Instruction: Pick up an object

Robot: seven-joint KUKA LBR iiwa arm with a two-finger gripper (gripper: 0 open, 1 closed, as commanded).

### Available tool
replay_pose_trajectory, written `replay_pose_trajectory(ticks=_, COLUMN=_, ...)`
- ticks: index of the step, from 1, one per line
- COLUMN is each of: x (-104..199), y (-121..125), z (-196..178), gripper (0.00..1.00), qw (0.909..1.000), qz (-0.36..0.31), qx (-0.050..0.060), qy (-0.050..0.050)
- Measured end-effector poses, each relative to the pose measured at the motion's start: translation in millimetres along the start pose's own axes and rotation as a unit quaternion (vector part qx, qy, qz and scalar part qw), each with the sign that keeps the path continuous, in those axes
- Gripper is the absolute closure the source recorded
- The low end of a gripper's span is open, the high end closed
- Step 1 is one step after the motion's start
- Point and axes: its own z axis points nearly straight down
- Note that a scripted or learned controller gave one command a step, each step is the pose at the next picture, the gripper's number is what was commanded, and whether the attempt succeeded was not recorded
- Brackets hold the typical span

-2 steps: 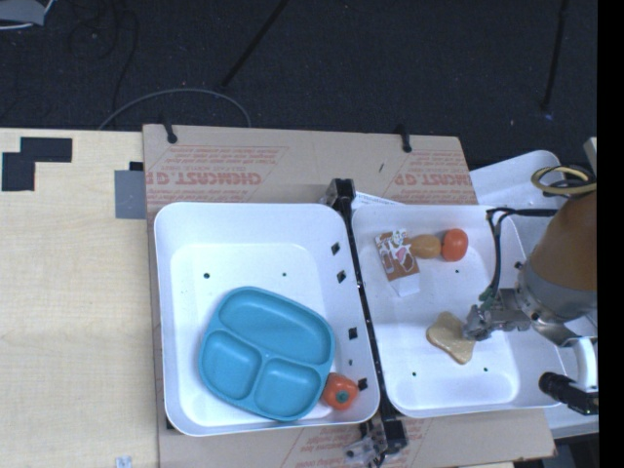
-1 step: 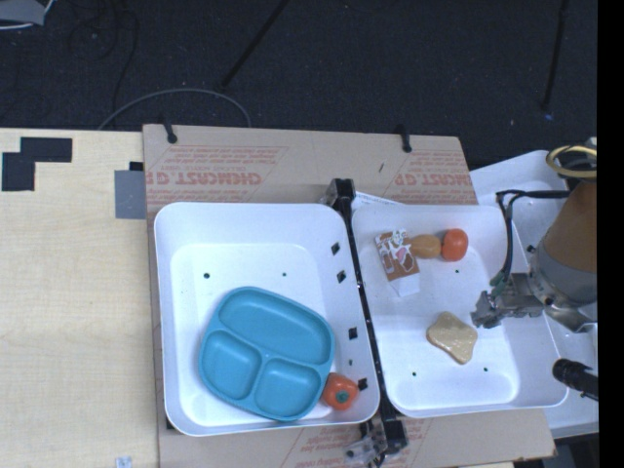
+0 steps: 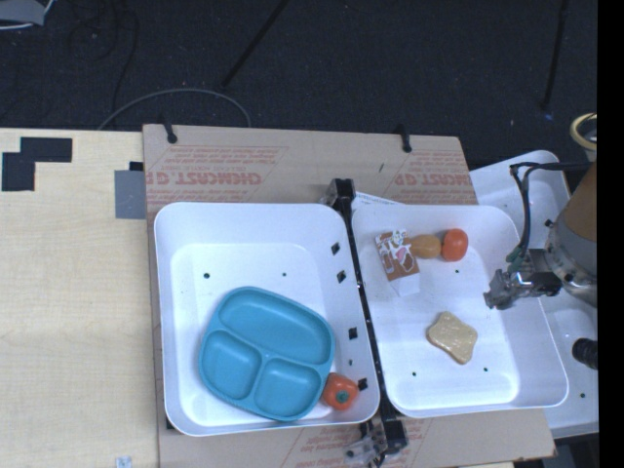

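The step in hand is judged to be the approach, before any grasp; the pincer [image 3: 499,295] is seen at the right rim of the right bin [image 3: 409,398], low over the bin wall, and nothing is seen between its tips; whether it is spread or pressed together cannot be told, since it appears small and dark against the bench. No particular object is named by the task, so any of the loose things may be taken; the nearest candidate is judged to be the tan bread-like piece [image 3: 452,337], which lies just to the left of the pincer and slightly below it on the bin floor, apart from everything else. For the next move, a shift leftward over that piece and a descent would be called for, with the tips set to either side of it.

Further left and above, a small red-and-white carton [image 3: 397,255] is seen, with an orange-and-tan toy [image 3: 441,246] just beside it. Well to the left, the left bin [image 3: 195,232] is occupied by a blue divided plate [image 3: 266,351]; a small red tomato-like toy [image 3: 339,392] is seen touching the plate's lower right edge.
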Motion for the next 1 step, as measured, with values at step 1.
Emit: replay_pose_trajectory(ticks=1, x=-0.7, y=1.2, z=-52.9, gripper=1.0, qw=1.0, qz=0.001, qx=0.0, qy=0.0)
